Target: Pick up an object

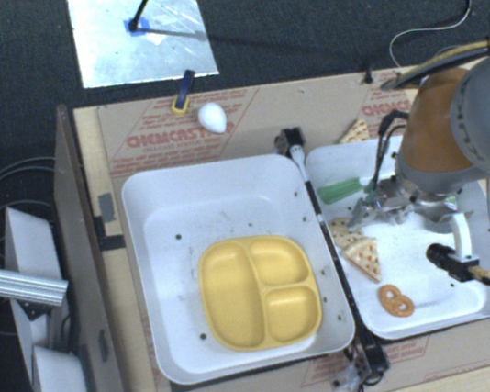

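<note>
The right bin [449,305] holds a green stick-shaped piece [339,190] near its left wall, a tan pizza-slice toy [365,260] below it, and a brown pretzel [396,301] near the front. My gripper [370,209] hangs low in this bin, just right of the green piece and above the pizza slice. The metal tips lie close to the slice's upper corner, and I see nothing clearly held between them. The grey arm with its orange band [433,126] covers the back right part of the bin.
The left bin [163,204] holds a yellow divided plate [259,290]. Behind the bins, on the cardboard, lie a white egg [211,117], a small yellow-and-blue item [182,93] and a tan cracker-like piece [355,132]. A black divider [320,224] runs between the bins.
</note>
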You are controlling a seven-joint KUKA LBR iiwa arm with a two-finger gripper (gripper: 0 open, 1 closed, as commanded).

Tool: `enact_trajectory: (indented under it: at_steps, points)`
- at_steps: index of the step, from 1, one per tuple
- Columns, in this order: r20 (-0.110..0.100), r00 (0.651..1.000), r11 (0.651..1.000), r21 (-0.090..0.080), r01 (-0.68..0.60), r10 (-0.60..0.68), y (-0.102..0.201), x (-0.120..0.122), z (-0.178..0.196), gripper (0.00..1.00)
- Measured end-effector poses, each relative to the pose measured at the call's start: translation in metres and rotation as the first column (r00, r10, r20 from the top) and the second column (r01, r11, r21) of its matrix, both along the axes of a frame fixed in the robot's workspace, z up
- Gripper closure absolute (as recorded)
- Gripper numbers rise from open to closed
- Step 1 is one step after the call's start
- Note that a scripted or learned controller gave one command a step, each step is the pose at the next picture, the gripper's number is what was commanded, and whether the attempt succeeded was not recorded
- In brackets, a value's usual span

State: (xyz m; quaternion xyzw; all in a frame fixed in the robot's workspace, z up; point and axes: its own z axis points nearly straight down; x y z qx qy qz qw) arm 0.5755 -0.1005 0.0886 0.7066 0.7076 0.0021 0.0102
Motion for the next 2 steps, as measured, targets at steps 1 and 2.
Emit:
enact_trajectory:
  at_steps: [1,2]
  points:
    - [0.003,1.0,1.0,0.006,0.005,-0.005,-0.007,-0.044,0.002,0.0]
    - [-0.001,1.0,1.0,0.003,0.005,-0.005,0.007,-0.071,0.0,0.0]
